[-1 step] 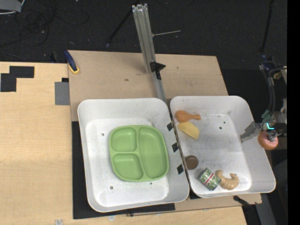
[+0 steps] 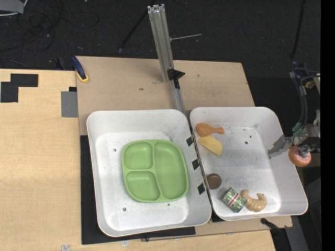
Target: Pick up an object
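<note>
Hovering at the right bin's [image 2: 282, 140] right edge, the end effector [image 2: 277, 149], grip unreadable, has the can [image 2: 233, 199] lying below-left, nearer than the cheese [image 2: 211, 145].

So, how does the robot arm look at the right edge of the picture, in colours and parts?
The arm shows as grey metal, with an orange band near the wrist. A dark cable curves down above it. The gripper is a grey piece pointing into the right bin.
</note>
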### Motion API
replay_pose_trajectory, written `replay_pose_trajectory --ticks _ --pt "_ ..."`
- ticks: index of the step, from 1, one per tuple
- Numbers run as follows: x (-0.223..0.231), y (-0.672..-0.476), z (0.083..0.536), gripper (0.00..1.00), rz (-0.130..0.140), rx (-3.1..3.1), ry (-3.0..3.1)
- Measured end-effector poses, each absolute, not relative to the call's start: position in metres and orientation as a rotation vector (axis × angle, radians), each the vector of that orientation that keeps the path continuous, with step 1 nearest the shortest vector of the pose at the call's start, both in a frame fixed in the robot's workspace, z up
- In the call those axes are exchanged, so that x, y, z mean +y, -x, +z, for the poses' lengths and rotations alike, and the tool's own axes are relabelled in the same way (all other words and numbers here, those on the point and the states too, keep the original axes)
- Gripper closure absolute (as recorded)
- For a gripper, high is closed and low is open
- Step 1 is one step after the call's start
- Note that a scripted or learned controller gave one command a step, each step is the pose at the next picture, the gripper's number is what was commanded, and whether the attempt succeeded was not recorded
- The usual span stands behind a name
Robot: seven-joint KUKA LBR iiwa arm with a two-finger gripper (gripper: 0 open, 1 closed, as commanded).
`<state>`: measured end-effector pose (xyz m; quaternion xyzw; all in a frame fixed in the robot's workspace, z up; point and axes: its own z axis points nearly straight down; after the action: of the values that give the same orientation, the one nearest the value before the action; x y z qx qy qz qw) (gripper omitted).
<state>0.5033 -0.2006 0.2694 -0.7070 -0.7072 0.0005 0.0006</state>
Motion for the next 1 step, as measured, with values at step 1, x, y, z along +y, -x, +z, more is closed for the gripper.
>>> replay_pose_trajectory --ticks 1 --pt "-0.2075 -0.5082 0.2192 0.00 0.006 -2.216 2.216"
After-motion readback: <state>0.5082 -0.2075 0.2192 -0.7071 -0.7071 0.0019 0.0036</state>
